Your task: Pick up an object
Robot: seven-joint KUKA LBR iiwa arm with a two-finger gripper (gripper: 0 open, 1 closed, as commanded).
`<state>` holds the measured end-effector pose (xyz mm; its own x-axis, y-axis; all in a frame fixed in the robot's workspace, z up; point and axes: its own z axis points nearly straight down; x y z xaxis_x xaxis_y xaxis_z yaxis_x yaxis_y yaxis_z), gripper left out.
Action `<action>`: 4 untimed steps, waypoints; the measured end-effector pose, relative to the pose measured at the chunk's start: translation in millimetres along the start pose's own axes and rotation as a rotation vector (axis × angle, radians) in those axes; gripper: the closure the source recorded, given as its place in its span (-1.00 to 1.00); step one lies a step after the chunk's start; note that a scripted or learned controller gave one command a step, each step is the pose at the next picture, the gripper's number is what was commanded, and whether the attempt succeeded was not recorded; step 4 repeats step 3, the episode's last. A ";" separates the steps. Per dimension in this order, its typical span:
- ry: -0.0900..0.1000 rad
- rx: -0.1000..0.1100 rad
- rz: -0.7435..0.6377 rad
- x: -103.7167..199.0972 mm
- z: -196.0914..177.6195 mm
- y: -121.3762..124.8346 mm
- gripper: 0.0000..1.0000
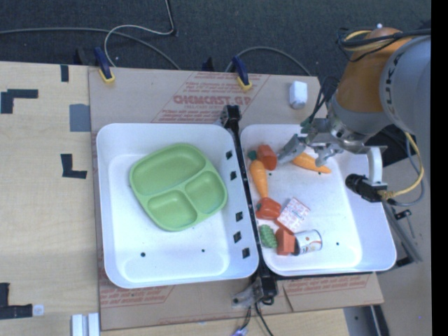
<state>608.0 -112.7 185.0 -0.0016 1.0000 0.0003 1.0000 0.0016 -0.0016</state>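
My gripper (309, 150) hangs over the far part of the right bin (364, 222), fingers spread open. A yellow-orange toy piece (311, 163) lies just under and between the fingertips; I cannot see that it is gripped. To its left sit a red-orange toy (267, 155) and an orange carrot (259, 178) near the bin's left wall. Closer to the front lie a red toy (268, 207), a pink-and-white packet (295, 214), a green piece (268, 236), a red block (285, 241) and a small can (309, 241).
The left bin (119, 257) holds a green divided plate (178, 185). A black divider (241, 187) runs between the bins. A small white object (298, 93) rests on the cardboard behind the right bin. Cables hang beside the arm at right.
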 end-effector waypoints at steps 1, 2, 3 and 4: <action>0.000 0.001 0.000 12.8 58.1 34.9 -1.00; 0.002 0.006 0.003 16.2 93.8 61.3 -1.00; -0.006 0.007 0.001 13.9 85.2 60.5 1.00; -0.006 0.007 0.001 13.9 85.2 60.5 1.00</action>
